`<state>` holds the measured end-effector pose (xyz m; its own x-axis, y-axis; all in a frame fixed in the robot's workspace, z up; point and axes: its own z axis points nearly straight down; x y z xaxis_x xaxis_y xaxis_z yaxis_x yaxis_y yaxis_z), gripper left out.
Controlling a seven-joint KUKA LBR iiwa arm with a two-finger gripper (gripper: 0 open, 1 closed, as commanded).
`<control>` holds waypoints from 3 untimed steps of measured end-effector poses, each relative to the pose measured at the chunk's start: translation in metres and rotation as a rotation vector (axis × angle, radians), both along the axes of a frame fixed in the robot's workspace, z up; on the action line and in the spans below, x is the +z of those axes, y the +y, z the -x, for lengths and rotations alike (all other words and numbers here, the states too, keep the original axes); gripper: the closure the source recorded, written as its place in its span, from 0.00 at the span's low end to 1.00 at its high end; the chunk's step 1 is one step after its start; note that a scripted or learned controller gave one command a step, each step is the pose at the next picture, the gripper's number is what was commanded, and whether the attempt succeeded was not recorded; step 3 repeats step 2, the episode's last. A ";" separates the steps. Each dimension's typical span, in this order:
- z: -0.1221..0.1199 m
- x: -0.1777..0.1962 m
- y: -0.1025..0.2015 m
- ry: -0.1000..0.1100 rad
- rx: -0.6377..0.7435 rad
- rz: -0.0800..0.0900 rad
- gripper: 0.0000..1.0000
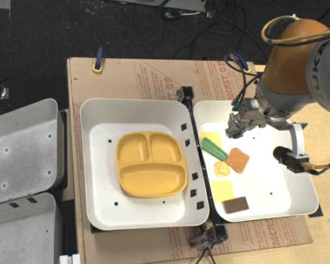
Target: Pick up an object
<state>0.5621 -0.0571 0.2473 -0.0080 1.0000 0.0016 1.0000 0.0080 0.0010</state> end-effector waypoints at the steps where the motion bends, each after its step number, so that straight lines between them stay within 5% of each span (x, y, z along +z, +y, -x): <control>1: -0.001 -0.011 0.061 0.003 0.000 0.000 1.00; 2: -0.008 -0.009 0.109 0.000 0.000 0.000 1.00; 3: -0.008 -0.009 0.109 0.000 0.000 0.000 1.00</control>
